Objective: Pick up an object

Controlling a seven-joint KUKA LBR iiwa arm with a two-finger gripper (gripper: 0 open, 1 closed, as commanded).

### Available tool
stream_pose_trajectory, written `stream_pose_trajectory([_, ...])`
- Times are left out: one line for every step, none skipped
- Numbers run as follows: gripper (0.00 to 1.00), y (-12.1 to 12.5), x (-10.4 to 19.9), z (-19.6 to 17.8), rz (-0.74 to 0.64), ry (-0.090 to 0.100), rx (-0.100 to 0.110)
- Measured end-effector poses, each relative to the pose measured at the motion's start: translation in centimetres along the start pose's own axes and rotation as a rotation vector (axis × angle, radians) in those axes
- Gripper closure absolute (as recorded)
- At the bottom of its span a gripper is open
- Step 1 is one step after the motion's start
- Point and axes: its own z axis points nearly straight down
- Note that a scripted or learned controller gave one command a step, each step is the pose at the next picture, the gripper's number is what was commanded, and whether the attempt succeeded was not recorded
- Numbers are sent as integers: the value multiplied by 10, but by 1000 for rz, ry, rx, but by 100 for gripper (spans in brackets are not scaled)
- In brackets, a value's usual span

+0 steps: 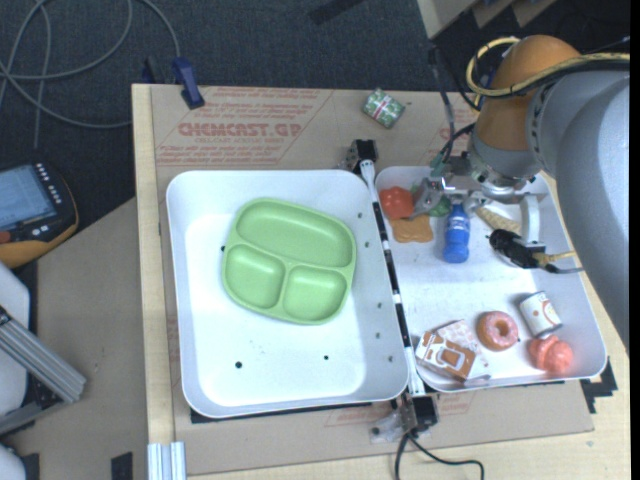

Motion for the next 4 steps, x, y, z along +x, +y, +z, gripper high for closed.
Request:
stream_pose_trajectory([0,-32,-10,-1,-2,4,-7])
stream_pose_trajectory([0,-5,-44,-1,-3,3,-10])
stream_pose_trajectory([0,-1,-7,0,-3,-1,3])
stream_pose_trajectory([0,-35,-54,0,-2,3,-6])
